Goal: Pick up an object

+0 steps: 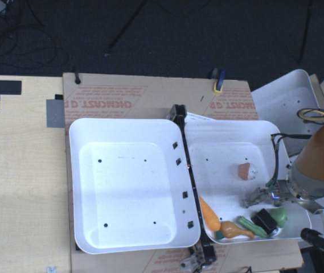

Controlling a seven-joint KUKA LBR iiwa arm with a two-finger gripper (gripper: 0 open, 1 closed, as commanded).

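Low in the right bin [230,131], near its right wall: the hand [257,197], metal fingers [251,199] pointing left and slightly down toward the bin floor, spread apart with nothing between them. Behind it, to the right, the grey wrist and the orange band of the arm [314,162], reaching in from the right edge at a shallow angle, a black cable looped up along the bin's right rim.

Just below the hand, by the bin's front wall: a black block [266,221] lying across a green pod-shaped toy [251,226], with a rounded green piece [279,214] just beside the block. Left of those, a tan lumpy toy [230,228] and an orange carrot-like toy [208,212] slanting up along the divider between the bins. Up and left of the fingertips, apart from them: a small reddish-brown block [244,171] alone on the white floor.

Further out, the left bin [87,135], white, with a few dark dots on its floor. Both bins on a cardboard sheet [122,95] with red print, laid over the pale wooden counter [19,175].
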